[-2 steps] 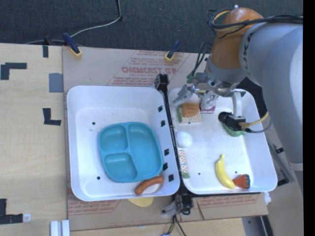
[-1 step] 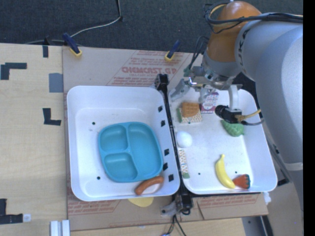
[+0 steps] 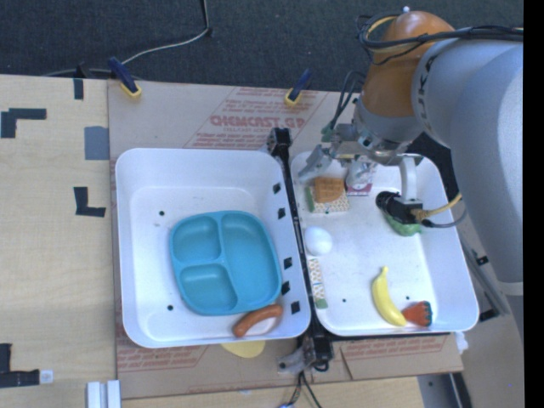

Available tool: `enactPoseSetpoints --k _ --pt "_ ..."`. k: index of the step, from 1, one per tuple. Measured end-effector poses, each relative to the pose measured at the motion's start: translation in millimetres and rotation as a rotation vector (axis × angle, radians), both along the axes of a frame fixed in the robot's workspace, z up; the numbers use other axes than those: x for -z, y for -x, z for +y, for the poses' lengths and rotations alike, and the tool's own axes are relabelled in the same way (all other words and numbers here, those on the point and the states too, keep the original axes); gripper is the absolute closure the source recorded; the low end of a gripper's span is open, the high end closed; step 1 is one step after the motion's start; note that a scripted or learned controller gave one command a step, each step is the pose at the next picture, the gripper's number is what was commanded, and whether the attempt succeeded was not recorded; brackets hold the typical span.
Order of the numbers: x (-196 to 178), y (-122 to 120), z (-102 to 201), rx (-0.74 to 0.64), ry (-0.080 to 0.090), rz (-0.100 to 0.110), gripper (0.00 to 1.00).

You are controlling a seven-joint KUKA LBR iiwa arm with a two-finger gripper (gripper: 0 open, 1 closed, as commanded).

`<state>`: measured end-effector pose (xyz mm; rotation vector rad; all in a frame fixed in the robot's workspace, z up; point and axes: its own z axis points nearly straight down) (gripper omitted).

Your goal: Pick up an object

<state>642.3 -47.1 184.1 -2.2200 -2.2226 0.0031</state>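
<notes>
My gripper (image 3: 337, 171) hangs over the back left part of the right bin (image 3: 442, 262), open, one finger on each side above a small toast-like sandwich block (image 3: 329, 193). The block lies on the bin floor just in front of the fingertips, and nothing is held between them. Also in the right bin are a white ball (image 3: 318, 241), a yellow banana (image 3: 387, 298), a red strawberry-like piece (image 3: 417, 314) and a green object (image 3: 406, 225). The left bin (image 3: 136, 228) holds a blue divided plate (image 3: 225, 262) and a sausage (image 3: 257, 320).
A narrow patterned packet (image 3: 317, 281) lies along the right bin's left wall. A yellow piece (image 3: 245, 349) pokes out under the left bin's front edge. The black divider rail (image 3: 289, 219) runs between the bins. The arm's grey body covers the right bin's far right side.
</notes>
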Motion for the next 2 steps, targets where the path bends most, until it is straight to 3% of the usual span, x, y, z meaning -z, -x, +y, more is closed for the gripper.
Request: enactPoseSetpoints --k 1,2 --pt "0.2 -18.7 8.1 0.0 -0.001 0.0 0.0" --pt "0.1 25.0 1.0 0.0 0.0 0.0 0.0"
